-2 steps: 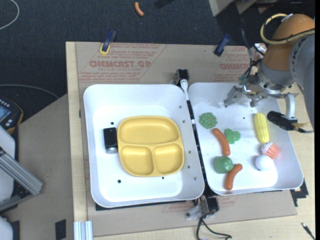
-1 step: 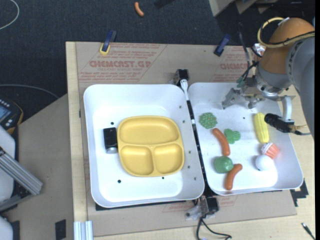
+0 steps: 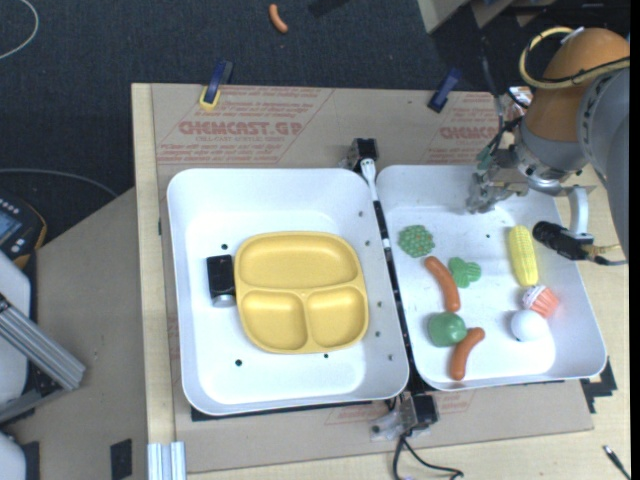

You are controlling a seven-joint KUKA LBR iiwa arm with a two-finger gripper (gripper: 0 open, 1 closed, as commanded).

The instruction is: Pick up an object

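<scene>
Surface (image 3: pixel 300 118): a board with red lettering is seen under both bins; its far strip at 12 o'clock is left bare.
Left bin (image 3: pixel 190 268): a yellow divided plate (image 3: pixel 300 290) is laid at its centre, and a small black block (image 3: pixel 220 276) is set just beside the plate at 9 o'clock. Open floor is left along the bin's 12 and 6 o'clock edges.
Right bin (image 3: pixel 590 343): the toys are gathered in its centre and near half; free floor is seen at 12 o'clock, beneath the arm.
Arm (image 3: pixel 570 88): it is reached in from 3 o'clock, wrist over the right bin's far edge.
Pincer (image 3: pixel 487 196): it is held low over the bin's far floor, apart from every toy; whether it is wide or narrow cannot be told.
Corn cob (image 3: pixel 521 255): long axis run from 12 to 6 o'clock, near the 3 o'clock wall.
Upper sausage (image 3: pixel 443 282): long axis tilted from 11 to 5 o'clock, at bin centre.
Lower sausage (image 3: pixel 465 353): tilted from 1 to 7 o'clock, close to the near edge.
Green toys: one at (image 3: pixel 415 239), one at (image 3: pixel 464 271), one touching the lower sausage at (image 3: pixel 446 328).
White ball (image 3: pixel 526 325): placed just beside a small pink-and-white piece (image 3: pixel 541 300).
</scene>
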